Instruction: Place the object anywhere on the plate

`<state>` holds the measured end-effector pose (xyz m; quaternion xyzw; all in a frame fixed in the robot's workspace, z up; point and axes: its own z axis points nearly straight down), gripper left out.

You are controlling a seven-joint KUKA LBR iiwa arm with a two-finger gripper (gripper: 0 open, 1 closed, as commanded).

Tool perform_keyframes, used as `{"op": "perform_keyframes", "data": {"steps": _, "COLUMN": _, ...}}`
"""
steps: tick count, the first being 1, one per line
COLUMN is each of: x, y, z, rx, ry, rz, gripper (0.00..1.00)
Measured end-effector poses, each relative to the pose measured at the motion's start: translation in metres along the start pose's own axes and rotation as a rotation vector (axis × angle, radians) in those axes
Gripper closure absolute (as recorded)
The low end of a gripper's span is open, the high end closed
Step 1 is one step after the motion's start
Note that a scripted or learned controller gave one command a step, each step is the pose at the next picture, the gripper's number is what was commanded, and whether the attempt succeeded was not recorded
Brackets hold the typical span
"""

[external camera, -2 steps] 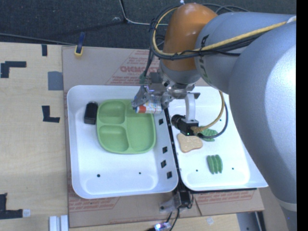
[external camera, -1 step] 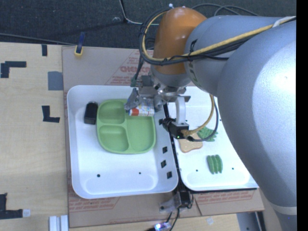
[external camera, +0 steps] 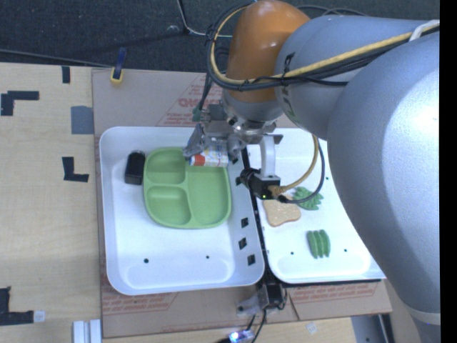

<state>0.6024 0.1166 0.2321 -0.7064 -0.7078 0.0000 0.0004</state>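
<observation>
A green plate [external camera: 187, 188] with three compartments lies in the left white bin [external camera: 128, 263]. My gripper [external camera: 208, 153] hangs over the plate's upper right corner, beneath the orange band of the arm. A small red and white object [external camera: 203, 160] shows at the gripper's tip, just above the plate's rim. Whether it sits between the fingers is hidden by the wrist.
A black block [external camera: 134, 168] rests against the plate's left edge. The right bin [external camera: 335, 266] holds a tan toast-shaped piece [external camera: 280, 212], a leafy green piece [external camera: 308, 197] and a green pod [external camera: 318, 244]. The arm's big grey body covers the right side.
</observation>
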Motion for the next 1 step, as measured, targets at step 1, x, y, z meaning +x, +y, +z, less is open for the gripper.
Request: {"op": "perform_keyframes", "data": {"steps": 1, "x": -0.0002, "y": -0.0003, "z": 0.001, "rx": 0.002, "ry": -0.001, "rz": 0.0, "gripper": 0.0}}
